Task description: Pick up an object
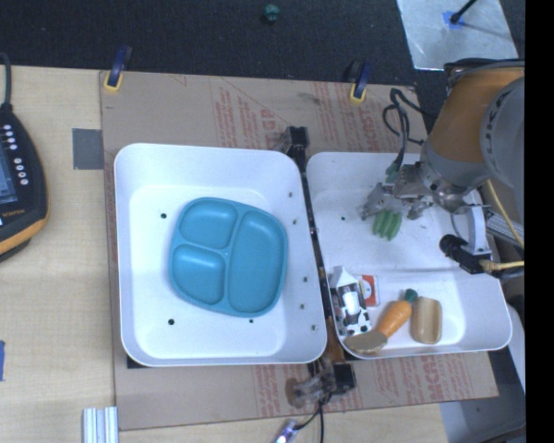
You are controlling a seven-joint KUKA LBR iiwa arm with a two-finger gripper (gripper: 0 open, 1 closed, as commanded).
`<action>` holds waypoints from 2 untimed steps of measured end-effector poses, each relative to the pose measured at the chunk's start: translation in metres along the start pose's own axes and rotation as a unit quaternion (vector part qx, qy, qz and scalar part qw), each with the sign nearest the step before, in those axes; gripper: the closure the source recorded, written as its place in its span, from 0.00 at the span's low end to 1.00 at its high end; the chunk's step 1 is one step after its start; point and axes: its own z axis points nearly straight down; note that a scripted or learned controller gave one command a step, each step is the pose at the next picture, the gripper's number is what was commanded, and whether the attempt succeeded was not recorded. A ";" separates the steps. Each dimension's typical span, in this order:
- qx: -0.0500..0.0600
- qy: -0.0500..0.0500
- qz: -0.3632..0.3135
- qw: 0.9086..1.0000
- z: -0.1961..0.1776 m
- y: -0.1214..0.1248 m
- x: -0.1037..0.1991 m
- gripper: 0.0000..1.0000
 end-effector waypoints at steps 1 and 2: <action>0.001 0.000 0.000 1.000 0.001 -0.008 -0.002 0.00; 0.001 0.000 0.000 1.000 -0.010 -0.008 -0.003 1.00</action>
